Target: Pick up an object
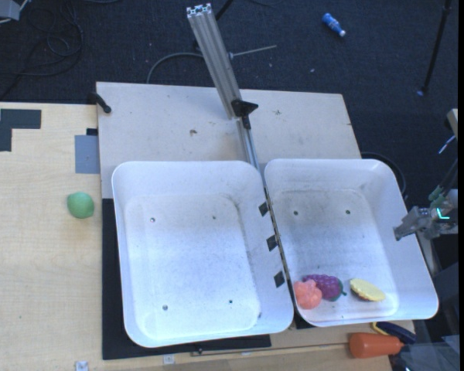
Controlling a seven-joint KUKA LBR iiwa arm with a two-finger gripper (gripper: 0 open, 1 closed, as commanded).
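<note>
While jaws (408, 226) hang at the right bin's (394, 188) edge, state unreadable, approach step: descend on purple toy (325, 285).

No text, label, brand or number can be read on anything here.

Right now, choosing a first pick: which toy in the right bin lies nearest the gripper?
The yellow toy, rightmost of the three; purple grapes and pink toy lie farther from the gripper.
</note>
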